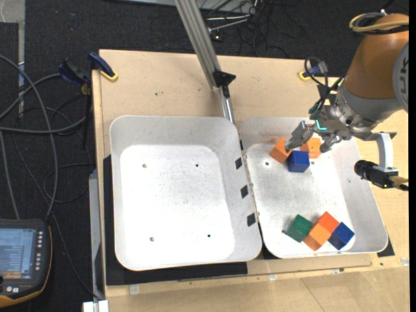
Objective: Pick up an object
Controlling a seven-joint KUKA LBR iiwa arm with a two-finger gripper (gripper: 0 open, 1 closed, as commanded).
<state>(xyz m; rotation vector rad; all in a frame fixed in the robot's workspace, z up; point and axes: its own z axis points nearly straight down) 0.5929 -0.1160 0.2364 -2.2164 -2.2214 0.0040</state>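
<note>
My gripper (311, 139) hangs over the far part of the right bin (361, 194), its fingers spread open just above a small cluster of blocks. That cluster has an orange block (281, 151) on the left, a blue block (298, 161) in front, and another orange block (314, 148) partly hidden under the fingers. Nothing sits between the fingers. Near the bin's front edge lie a green block (300, 228), an orange block (322, 229) and a blue block (341, 235), touching in a row.
The left bin (172, 190) stands beside the right one. A slanted metal rod (201, 38) runs down to the gap between the bins. Clamps (97, 67) sit at the bench's far corners. A tablet (19, 259) lies at lower left.
</note>
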